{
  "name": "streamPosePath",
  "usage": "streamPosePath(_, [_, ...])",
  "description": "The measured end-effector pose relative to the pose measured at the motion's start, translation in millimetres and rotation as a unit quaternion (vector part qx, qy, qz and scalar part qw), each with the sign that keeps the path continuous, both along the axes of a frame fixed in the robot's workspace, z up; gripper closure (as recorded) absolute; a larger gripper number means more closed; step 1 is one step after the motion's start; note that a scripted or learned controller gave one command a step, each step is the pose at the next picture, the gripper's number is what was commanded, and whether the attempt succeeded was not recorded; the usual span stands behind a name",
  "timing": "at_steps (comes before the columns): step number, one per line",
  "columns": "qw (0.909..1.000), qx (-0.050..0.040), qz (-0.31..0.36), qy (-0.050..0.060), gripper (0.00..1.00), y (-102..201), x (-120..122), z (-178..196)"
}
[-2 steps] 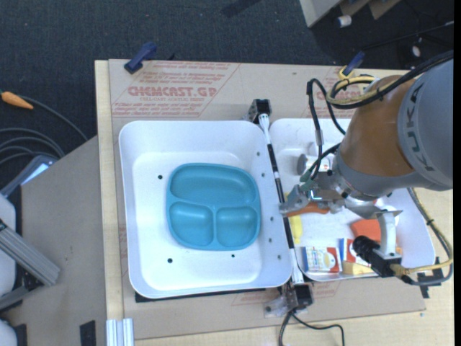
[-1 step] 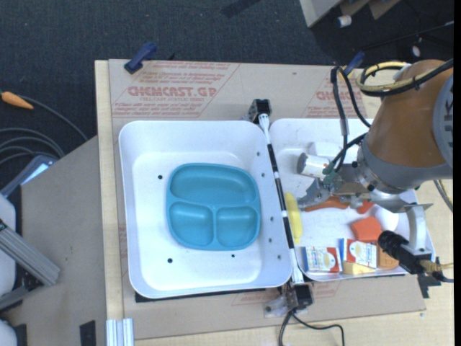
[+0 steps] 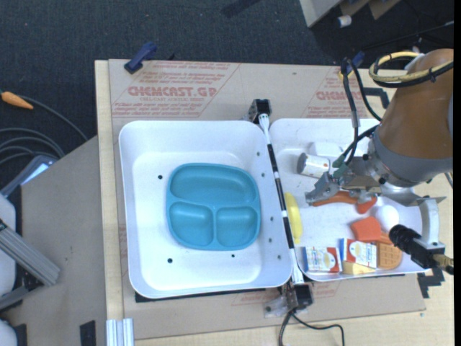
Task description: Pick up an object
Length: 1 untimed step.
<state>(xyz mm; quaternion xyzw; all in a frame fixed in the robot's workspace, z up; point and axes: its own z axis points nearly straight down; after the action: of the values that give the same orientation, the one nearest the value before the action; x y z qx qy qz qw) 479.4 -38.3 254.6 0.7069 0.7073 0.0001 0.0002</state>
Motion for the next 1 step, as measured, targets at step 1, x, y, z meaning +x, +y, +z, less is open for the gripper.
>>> streamPosePath(1, [1.0000, -0.0001, 0.000, 0.000, 1.00, -3.4, 7.9, 9.9])
